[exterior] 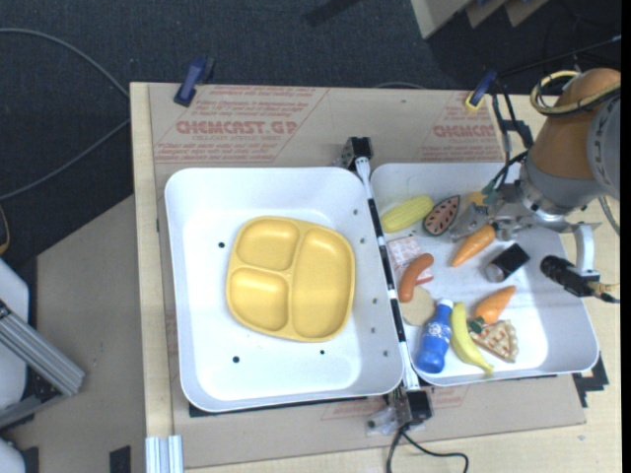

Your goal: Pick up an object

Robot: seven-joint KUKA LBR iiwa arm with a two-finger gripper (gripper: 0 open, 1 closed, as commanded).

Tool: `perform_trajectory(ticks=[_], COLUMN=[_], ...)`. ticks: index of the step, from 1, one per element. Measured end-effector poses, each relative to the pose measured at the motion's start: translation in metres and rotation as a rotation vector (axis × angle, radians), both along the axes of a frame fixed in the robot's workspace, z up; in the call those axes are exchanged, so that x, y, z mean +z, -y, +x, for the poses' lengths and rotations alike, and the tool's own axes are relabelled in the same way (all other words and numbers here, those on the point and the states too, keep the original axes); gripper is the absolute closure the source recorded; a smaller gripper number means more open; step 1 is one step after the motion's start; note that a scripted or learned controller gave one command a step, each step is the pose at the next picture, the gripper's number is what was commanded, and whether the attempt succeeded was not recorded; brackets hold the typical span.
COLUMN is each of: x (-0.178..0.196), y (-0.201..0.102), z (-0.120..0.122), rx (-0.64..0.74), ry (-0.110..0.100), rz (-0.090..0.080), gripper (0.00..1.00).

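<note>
Nearest the camera, along the front of the right bin [582, 348], lie a pizza slice [501, 341], a banana [467, 339] and a blue bottle [435, 337], packed close together, with a small carrot [493, 304] just behind them. A step farther back a sausage [414, 275] lies slantwise near the divider, and beyond it a second carrot [473, 244] sits with its long axis running from low left up toward the right, its upper end pointing at the gripper [501, 221]. That carrot is the toy nearest the gripper, just beside it on its left and slightly nearer the camera, so I judge it the likeliest pick; a short move left and down would bring the gripper over its middle, with the wrist turned to close across the carrot's width. A small black block [509, 261] lies just right of the carrot (close enough to get in the way). Whether the gripper is spread or closed cannot be told, since the wrist hides it from above. Farther back rest a corn cob [406, 212] and a dark oval toy [442, 216]. The arm [567, 151] comes in from the right, bent down steeply over the bin's far right corner. The left bin [197, 205] holds a yellow divided plate [291, 277], well apart from all this.
</note>
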State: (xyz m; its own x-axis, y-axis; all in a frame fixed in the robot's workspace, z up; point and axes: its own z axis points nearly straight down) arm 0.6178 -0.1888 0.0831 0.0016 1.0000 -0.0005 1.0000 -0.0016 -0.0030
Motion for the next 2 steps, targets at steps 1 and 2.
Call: perform_trajectory(ticks=[1, 2], x=[0.012, 0.070], y=[-0.001, -0.040], z=[0.002, 0.001], rx=[0.001, 0.003], ry=[0.007, 0.005], rz=[-0.001, 0.000], gripper=[1.00, 1.00])
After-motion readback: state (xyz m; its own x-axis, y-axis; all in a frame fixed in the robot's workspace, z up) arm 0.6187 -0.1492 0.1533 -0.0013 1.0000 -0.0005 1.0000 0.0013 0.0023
